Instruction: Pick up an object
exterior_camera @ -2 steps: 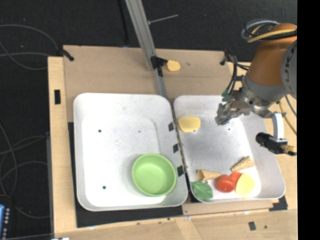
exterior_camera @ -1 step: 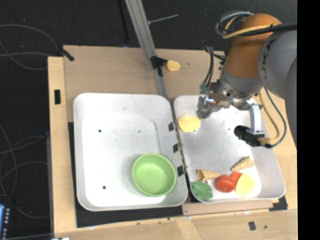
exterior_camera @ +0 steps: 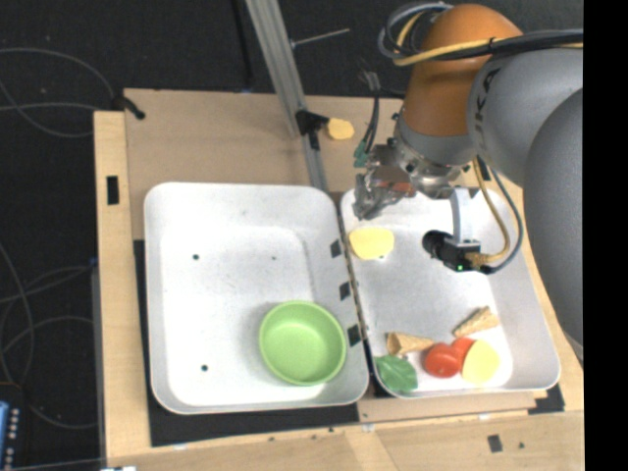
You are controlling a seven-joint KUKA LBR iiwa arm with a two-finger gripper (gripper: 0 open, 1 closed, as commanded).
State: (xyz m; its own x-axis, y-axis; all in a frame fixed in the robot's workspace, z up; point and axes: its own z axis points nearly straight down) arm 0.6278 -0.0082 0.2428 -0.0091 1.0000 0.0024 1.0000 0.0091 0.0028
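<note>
In the right bin point(exterior_camera: 510, 292), near its far left corner, the gripper point(exterior_camera: 371, 202) hangs just above a yellow disc point(exterior_camera: 372, 242); I cannot tell how its jaws stand.

Arm point(exterior_camera: 530, 96) enters from 3 o'clock, orange band up top, wrist bent down; gripper point(exterior_camera: 368, 202) points toward 7 o'clock.
</note>
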